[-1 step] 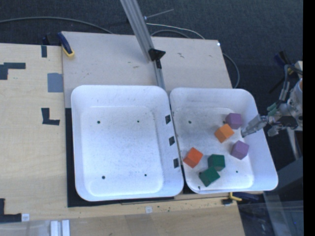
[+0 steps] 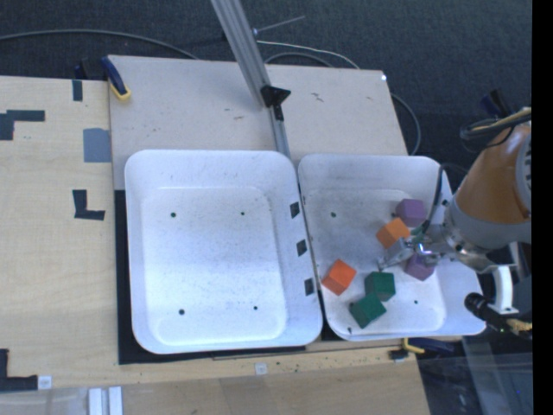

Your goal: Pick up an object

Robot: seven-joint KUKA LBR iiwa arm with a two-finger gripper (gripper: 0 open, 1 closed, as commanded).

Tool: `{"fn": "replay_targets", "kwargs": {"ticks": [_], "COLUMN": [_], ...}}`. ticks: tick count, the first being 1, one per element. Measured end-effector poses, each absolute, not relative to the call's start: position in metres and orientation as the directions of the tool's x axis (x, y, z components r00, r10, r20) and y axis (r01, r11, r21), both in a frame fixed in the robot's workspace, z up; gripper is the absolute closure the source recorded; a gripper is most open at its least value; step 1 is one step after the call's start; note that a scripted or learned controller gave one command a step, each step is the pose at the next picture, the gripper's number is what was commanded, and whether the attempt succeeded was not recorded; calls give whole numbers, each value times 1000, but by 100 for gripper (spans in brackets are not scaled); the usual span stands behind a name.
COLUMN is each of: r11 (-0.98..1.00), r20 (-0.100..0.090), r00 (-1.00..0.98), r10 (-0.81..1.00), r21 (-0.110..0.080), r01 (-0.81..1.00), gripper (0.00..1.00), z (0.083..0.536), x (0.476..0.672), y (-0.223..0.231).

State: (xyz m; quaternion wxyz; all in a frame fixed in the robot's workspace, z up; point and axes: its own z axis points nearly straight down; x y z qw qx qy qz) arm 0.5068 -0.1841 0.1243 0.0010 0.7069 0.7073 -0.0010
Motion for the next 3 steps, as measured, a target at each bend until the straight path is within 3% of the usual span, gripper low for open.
{"fn": "replay_targets", "kwargs": {"ticks": [1,2,3], "r11": [2,3,5], "r20": [-12,-16,-11], "r00": [-2,-2,-5], "r10": [1000,1000,1000], "r21": [27,34,24], "r01": [1000,999,1000], "gripper": [0,0,0], "z": [112,110,106], "x": [544,555,625], "y": [-183,-188,-199]}}
